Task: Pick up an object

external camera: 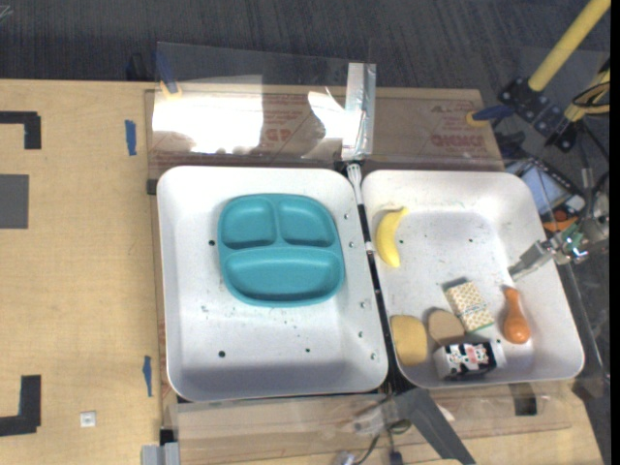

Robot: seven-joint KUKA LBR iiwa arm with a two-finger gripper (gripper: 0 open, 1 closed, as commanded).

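The right bin [484, 197] holds a yellow banana [389, 235] by its left wall, a checkered packet [469, 303], an orange gourd-shaped toy [514, 316], two tan lumps and a dark printed can [469, 357]. The tool [554, 248] sits at the bin's right rim, its grip state impossible to tell. A teal divided plate [281, 250] lies in the left bin [184, 260]

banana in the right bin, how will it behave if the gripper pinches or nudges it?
The banana looks smooth and curved, so a pinch across its bend may slip. It lies against the right bin wall by the divider, so one finger probably lacks room. Nudged, it would likely pivot or slide on the slick white floor rather than roll.
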